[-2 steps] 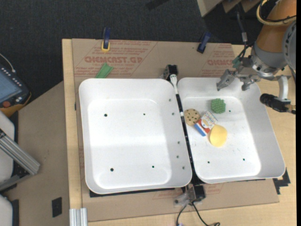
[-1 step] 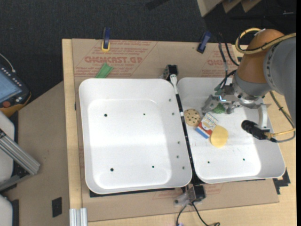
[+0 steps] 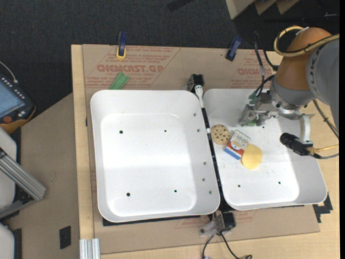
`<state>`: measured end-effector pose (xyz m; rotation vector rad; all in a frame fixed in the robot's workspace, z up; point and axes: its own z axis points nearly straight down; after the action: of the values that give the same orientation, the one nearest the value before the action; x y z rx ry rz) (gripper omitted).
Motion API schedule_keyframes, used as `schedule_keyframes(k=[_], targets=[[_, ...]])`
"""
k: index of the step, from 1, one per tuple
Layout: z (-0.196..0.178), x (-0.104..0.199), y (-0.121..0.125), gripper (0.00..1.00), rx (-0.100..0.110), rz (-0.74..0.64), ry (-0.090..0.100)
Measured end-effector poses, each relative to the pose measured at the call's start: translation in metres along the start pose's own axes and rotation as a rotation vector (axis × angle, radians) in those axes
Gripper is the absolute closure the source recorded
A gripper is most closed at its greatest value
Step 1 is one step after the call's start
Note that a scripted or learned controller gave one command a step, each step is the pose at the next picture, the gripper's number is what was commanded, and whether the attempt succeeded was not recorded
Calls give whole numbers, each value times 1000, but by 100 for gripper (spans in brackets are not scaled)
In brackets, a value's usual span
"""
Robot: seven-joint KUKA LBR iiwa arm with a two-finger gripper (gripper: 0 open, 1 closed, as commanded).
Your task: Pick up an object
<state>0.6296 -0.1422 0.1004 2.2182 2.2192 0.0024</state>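
Observation:
In the right bin (image 3: 302,190) lie a round tan cookie (image 3: 219,134), a small red, white and blue packet (image 3: 237,143) and a yellow round object (image 3: 252,157), all close together near the bin's left side. My gripper (image 3: 253,114) hangs over the upper part of this bin, up and to the right of the cookie. Nothing shows between its fingers. The grey arm with its orange band (image 3: 299,58) comes in from the upper right.
The left bin (image 3: 102,161) sits beside the right one on a cardboard sheet. A green strip (image 3: 119,81) lies on the cardboard above the left bin. Blue clamps (image 3: 122,43) hold the sheet's far edge. A black part with a cable (image 3: 295,143) sticks out at the right.

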Motion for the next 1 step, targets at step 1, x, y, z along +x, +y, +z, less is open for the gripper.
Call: schedule_keyframes(k=[1], targets=[[-91, 79, -9, 100, -5, -7, 3]])
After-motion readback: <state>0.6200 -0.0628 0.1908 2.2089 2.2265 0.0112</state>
